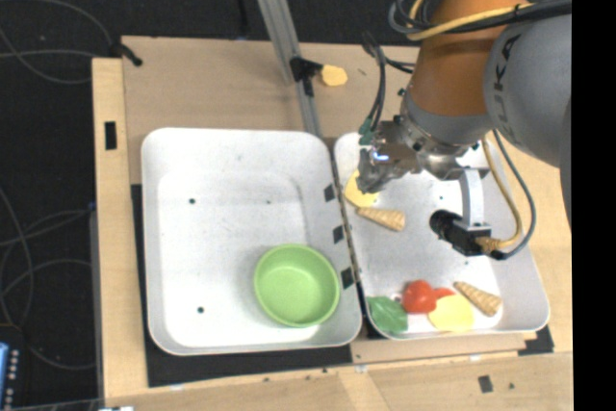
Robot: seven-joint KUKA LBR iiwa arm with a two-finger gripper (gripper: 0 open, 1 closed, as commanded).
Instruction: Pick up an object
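We read this as the reach-in stage of a pick. The arm [481, 63] hangs over the right bin [520, 274], and its jaws [371, 173] are low at that bin's upper left corner, pointing down at a small yellow piece [360, 196] that lies just beneath them, close against the wall shared with the left bin [164, 207]. That corner spot probably explains the slanted approach: the wall leaves little room on one side, so the tool comes in from the open side of the bin.

Just below the jaws and a little toward the arm's side lies a tan cone [383, 218], touching or nearly touching the yellow piece. Farther below, well apart from the jaws along the near edge, sit a green piece [387, 313], a red piece [420, 297], a yellow lump [452, 314] and a second cone [479, 297]. Across the wall, well away, a green bowl [296, 285] rests in the left bin. Above the jaws, on the bare tabletop [192, 82], a small orange object [334, 75] lies beside the slanted metal post [274, 5].

As for the jaws, we cannot tell whether they stand apart or together; their tips blur into the yellow piece. They appear to be at or touching it, but we see nothing clearly between them, so we judge the pick not yet made.
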